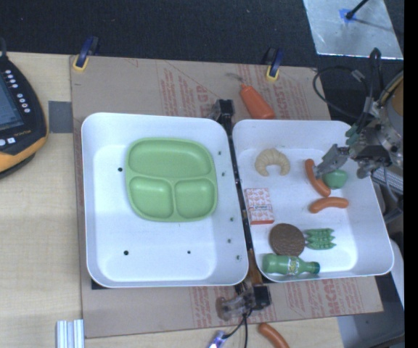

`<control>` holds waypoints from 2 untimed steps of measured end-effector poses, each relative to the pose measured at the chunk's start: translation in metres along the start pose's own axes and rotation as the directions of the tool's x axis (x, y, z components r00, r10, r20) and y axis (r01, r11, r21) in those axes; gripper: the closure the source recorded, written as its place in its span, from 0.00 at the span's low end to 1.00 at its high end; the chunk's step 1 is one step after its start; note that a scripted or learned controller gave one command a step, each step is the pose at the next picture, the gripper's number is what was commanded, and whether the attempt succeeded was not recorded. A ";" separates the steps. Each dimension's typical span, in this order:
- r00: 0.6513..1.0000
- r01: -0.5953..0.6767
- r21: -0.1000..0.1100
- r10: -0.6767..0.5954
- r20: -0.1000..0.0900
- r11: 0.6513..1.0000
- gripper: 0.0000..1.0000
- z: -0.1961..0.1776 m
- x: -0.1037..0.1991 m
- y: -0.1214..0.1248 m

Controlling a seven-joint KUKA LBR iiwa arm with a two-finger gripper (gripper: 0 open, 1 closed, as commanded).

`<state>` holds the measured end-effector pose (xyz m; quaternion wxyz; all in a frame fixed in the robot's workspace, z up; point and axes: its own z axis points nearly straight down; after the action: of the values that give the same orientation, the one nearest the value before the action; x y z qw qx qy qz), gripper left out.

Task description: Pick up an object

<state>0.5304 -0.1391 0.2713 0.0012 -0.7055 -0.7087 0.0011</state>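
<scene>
The end effector (348, 158) hangs over the right bin (369, 259), near its far right edge, and its fingers stand spread wide with nothing held between them. Just under the left finger sits a small green object (335, 177), close enough that I cannot tell if they touch. Beside it lie two sausages: one (316, 177) slanted just to its left, another (329, 204) a little nearer me. A croissant (273, 162) rests toward the bin's far left, a red-and-white packet (258, 204) by the left wall, and a brown cookie (287, 239), green pea pods (321, 238) and a green bottle (289, 266) lie along the near side. The left bin (107, 259) holds a green divided plate (171, 178)
</scene>
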 end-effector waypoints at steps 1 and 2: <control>1.000 -0.001 0.004 0.001 0.001 1.000 0.00 0.127 -0.074 0.033; 1.000 0.001 0.000 -0.001 0.002 1.000 0.00 0.180 -0.074 0.064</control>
<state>0.5945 -0.2123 0.0913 0.0004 -0.7051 -0.7091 0.0018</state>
